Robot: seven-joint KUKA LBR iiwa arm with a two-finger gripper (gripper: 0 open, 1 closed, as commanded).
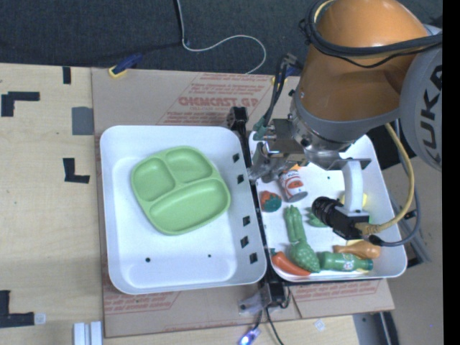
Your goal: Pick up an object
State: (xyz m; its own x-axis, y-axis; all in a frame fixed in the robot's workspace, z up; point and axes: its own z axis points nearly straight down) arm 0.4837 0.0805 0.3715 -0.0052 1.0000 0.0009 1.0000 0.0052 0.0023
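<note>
1. A jumble of small toy food pieces is lying in the right white bin (384, 192), bunched toward its near edge and its left wall.
2. A small white cylinder with an orange band (292, 183) is sitting near the left wall, tilted, its long axis running roughly from the far left toward the near right.
3. A round teal and orange piece (270, 202) is resting just nearer than it, close against the same wall.
4. A bumpy green toy vegetable (295, 223) is lying with its long axis running from the far edge toward the near edge, its lower end meeting a knobbly green cluster (304, 254).
5. An orange carrot-shaped piece (286, 264) is lying in the near left corner, and a long green bottle-shaped piece (346, 262) is stretching along the near edge, pointing left to right.
6. The gripper (267, 157) is hanging over the far left part of this bin, just beside the divider between the bins; whether it is open or closed cannot be told.
7. The grey arm with its large orange dome (363, 31) is reaching in from the right, bent steeply downward above the bin's far half.
8. A black cylindrical fitting (336, 218) on a white bracket is projecting beneath the arm.
9. A pale green divided plastic plate (181, 189) is sitting in the left white bin (118, 250), toward its far half.
</note>
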